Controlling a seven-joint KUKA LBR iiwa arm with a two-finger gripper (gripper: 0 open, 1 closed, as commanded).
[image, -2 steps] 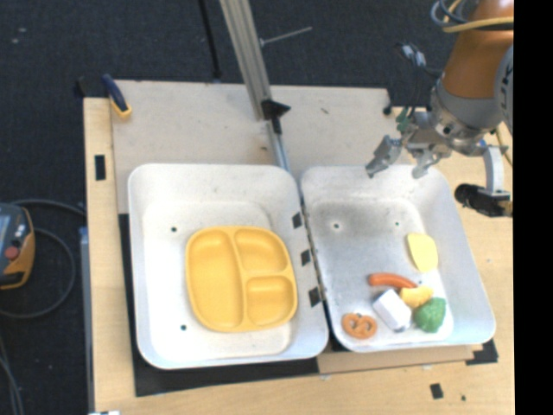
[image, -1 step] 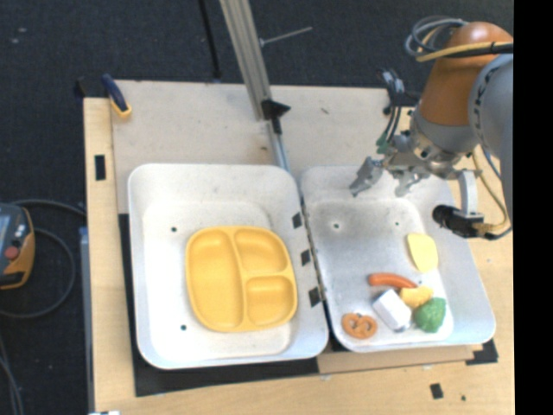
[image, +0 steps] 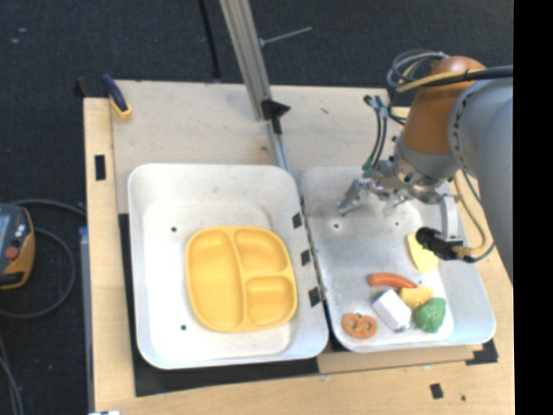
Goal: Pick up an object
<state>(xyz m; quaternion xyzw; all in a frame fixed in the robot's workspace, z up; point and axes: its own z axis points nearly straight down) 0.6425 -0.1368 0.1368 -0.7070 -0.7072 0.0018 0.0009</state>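
My gripper [image: 352, 199] hangs over the upper left part of the right bin [image: 346, 249], above bare bin floor and away from the objects. The objects lie in the bin's lower right corner: an orange carrot-like stick [image: 391, 280], a white block [image: 391, 309], a green leafy piece [image: 429, 314], a small yellow piece [image: 416, 296] and a brown pretzel [image: 359, 324]. A pale yellow wedge [image: 421, 254] lies by the right wall, partly hidden by the wrist hardware.
A yellow divided plate [image: 240, 277] rests in the left bin [image: 155, 197]. A slanted metal pole [image: 251, 59] stands behind the bins. The arm's orange band [image: 436, 119] and grey body cover the right bin's upper right corner.
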